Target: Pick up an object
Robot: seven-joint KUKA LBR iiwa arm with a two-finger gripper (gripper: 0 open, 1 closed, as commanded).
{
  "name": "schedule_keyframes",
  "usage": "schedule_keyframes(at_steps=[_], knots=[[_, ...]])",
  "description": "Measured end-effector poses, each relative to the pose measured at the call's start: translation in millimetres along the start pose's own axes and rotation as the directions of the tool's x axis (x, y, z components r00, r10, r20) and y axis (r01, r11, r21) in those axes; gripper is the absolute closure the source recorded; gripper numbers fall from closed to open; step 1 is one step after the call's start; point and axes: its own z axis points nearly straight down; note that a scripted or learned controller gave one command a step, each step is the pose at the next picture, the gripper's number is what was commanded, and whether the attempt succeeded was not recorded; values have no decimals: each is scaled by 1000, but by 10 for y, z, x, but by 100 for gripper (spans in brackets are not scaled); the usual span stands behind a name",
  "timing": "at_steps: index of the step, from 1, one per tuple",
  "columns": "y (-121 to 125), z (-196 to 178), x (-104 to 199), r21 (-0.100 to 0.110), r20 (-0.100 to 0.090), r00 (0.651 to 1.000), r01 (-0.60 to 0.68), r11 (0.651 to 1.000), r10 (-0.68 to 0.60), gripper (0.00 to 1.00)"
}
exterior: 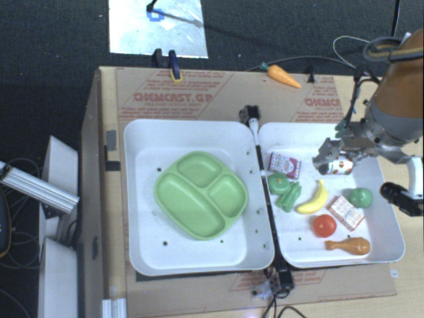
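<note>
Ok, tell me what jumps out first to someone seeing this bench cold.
The big green divided plate lying alone in the left bin draws the eye first. Next comes the bright cluster in the right bin: a yellow banana, a red tomato and a pink carton. The gripper hangs over that bin's far side, and a stray orange carrot lies on the board behind the bins.

Looks down from high above the bench (pixel 165 88), at a slant. Far enough back to take in both white bins: the left bin (pixel 142 177) and the right bin (pixel 391 240), side by side. Claw (pixel 329 156) sits over to the right of the view, above the right bin. Arm (pixel 397 101) comes in from that right side.
</note>
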Motion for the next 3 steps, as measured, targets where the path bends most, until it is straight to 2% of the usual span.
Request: schedule_keyframes(at_steps=[1, 2, 3], knots=[[89, 93, -374, 0, 1, 1000, -1, 1000, 1, 100], [-31, 60, -112, 0, -1, 1000, 3, 1000, -3, 100], [-294, 0, -171, 0, -1, 1000, 1, 1000, -1, 100]])
